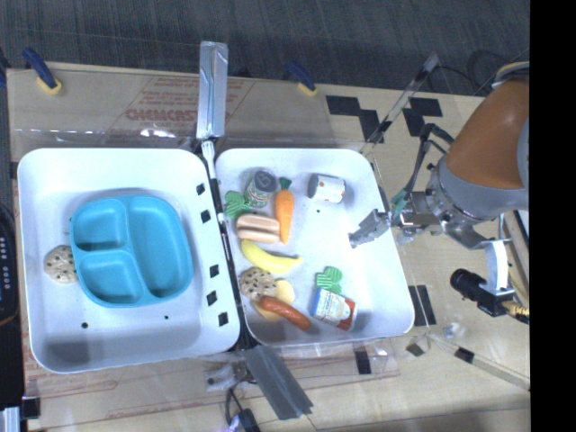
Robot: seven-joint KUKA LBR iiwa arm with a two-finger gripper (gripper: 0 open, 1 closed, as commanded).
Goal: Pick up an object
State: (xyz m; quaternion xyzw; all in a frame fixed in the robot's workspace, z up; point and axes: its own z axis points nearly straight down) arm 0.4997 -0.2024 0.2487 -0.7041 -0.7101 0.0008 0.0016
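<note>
Several toy foods crowd the right bin (pixel 382 295): a carrot (pixel 284 212), a hot dog (pixel 257 229), a banana (pixel 269 258), a sausage (pixel 284 311), a cookie (pixel 256 282) and a small carton (pixel 332 306). The gripper (pixel 369 229) hovers over the bin's right side, above bare floor, holding nothing; whether its fingers are apart or together I cannot tell. The carrot, near the top middle, looks the easiest pick: light, stiff, probably smooth plastic, so likely slippery. Best taken across its thick upper half, where neighbours leave room
</note>
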